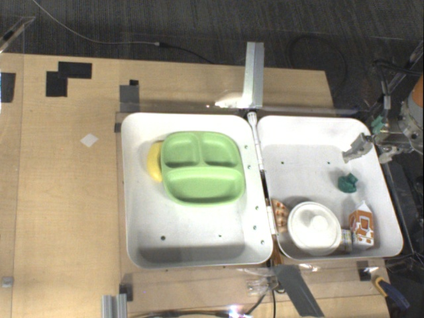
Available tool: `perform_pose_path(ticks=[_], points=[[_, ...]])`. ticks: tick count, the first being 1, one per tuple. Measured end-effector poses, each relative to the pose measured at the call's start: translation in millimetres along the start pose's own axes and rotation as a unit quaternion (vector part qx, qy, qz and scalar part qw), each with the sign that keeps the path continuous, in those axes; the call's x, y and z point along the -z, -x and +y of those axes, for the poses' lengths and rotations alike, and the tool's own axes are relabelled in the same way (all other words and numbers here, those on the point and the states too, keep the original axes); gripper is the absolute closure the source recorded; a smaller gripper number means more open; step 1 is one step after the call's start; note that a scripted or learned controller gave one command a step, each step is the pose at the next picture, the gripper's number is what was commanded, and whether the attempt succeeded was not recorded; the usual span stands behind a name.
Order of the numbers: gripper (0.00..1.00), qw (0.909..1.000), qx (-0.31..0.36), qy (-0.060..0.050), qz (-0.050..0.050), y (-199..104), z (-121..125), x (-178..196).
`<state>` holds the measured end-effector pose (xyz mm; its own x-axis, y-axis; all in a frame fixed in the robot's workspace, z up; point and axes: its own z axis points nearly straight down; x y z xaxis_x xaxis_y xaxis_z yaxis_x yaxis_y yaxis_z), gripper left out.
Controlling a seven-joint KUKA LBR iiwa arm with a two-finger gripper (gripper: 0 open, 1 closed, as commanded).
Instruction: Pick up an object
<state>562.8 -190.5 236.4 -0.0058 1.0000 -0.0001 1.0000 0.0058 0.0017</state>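
My gripper (358,147) hangs over the upper right part of the right bin (311,138), reaching in from the right edge. Just below it a small teal object (348,183) lies on the bin floor, apart from the gripper. A white bowl (313,226) sits at the bin's front, with an orange and white carton (362,227) to its right and a brown patterned packet (279,215) to its left. In the left bin (192,244) a green divided tray (201,166) lies partly over a yellow object (154,161).
A metal post (254,71) stands behind the seam between the two bins. Cables and dark fittings crowd the right side by the arm (407,121). Wooden bench top (59,191) stretches to the left of the bins.
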Motion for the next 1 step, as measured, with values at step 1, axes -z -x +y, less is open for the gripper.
perform_pose_path(ticks=[1], points=[[0.00, 0.9991, -0.044, 0.001, 0.000, 13.0, -3.5, -138.9]])
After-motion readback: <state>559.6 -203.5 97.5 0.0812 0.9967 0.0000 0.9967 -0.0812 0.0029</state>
